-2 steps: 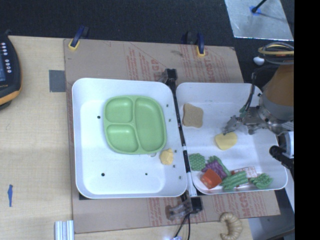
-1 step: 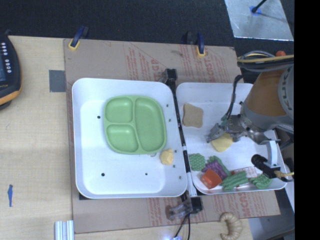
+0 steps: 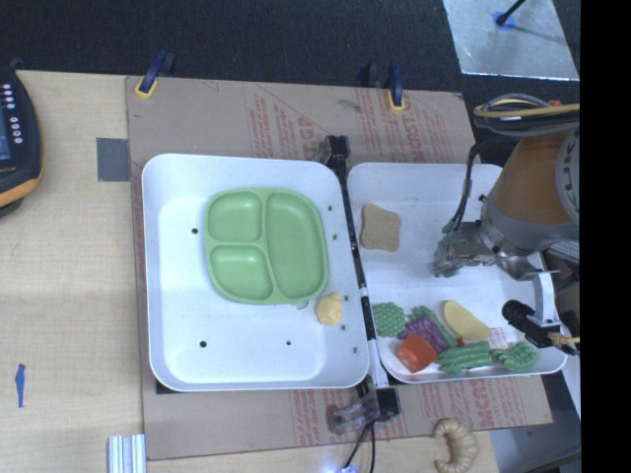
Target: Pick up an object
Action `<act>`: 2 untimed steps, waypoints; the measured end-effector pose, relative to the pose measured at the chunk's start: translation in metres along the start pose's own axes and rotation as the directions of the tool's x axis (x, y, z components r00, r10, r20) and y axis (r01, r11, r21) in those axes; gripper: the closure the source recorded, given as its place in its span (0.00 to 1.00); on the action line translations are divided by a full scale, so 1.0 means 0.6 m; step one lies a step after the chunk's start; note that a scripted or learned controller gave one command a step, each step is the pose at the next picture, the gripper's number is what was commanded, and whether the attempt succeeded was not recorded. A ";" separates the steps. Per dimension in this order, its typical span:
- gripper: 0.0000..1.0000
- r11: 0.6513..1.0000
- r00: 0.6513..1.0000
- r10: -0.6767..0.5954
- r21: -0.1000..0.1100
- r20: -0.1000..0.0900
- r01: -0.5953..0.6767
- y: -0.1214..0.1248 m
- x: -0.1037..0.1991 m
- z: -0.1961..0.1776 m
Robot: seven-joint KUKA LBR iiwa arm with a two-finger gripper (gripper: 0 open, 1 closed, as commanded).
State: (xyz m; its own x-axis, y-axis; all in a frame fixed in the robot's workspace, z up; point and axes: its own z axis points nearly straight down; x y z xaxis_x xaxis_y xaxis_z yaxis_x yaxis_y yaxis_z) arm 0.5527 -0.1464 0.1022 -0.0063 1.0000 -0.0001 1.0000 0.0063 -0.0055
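Observation:
My gripper (image 3: 452, 261) hangs low over the middle of the right bin (image 3: 424, 180), on the grey arm with the orange band (image 3: 532, 175). A tan bread slice (image 3: 381, 228) lies to its left, apart from it. Toy foods crowd the bin's near edge: a green knobbly piece (image 3: 387, 317), a purple piece (image 3: 427, 324), a red piece (image 3: 416, 353), a yellow wedge (image 3: 463, 320) and green pods (image 3: 465, 359). In the left bin (image 3: 173, 264) rests a green divided plate (image 3: 266, 245), with a small yellow piece (image 3: 329, 309) by its near right corner.
A black and white part (image 3: 532, 318) of the arm overhangs the right bin's near right corner. A curled tan toy (image 3: 455, 443) lies on the bench in front of the bins. Clamps (image 3: 395, 92) hold the cardboard at the back. A control pendant (image 3: 15, 141) sits far left.

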 end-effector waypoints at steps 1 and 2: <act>1.00 1.000 1.000 -0.005 -0.016 0.000 0.005 0.121 0.102 -0.161; 0.00 1.000 1.000 0.001 -0.003 0.000 -0.001 0.113 0.095 -0.151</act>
State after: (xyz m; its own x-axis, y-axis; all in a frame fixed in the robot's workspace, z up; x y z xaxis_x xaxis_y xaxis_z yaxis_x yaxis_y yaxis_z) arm 0.6207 -0.0889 0.1922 -0.0048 1.0000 0.0000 1.0000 0.0048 -0.0029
